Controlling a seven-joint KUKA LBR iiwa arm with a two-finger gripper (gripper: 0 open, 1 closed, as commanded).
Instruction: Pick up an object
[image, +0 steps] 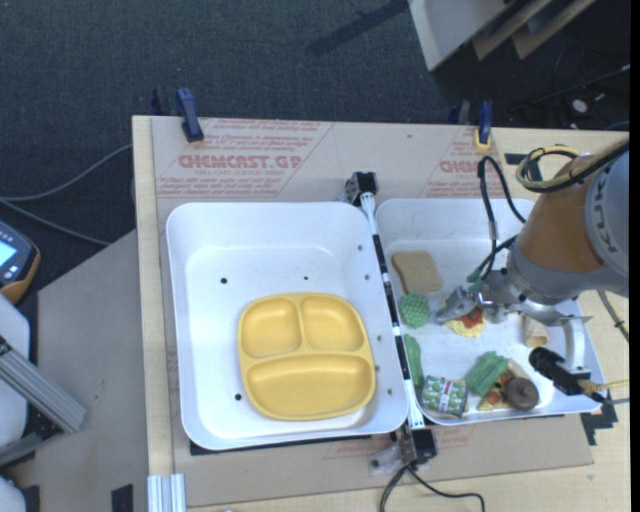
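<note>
Lower right of frame, in one right bin (440, 215): green patterned packet (444, 395), ridged green piece (486, 372), brown round lump (521, 392). Above, fuzzy green ball (414, 309), tan flat slice (416, 270). Left centre, one glossy yellow three-compartment plate (305, 354). Gripper (470, 305) beside yellow-red item (466, 321); grip unreadable.

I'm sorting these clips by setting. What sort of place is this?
Probably a robotics lab bench. A board is clamped down with blue clamps, two white bins sit side by side, and cables trail by the arm, with toy food as test objects.
</note>
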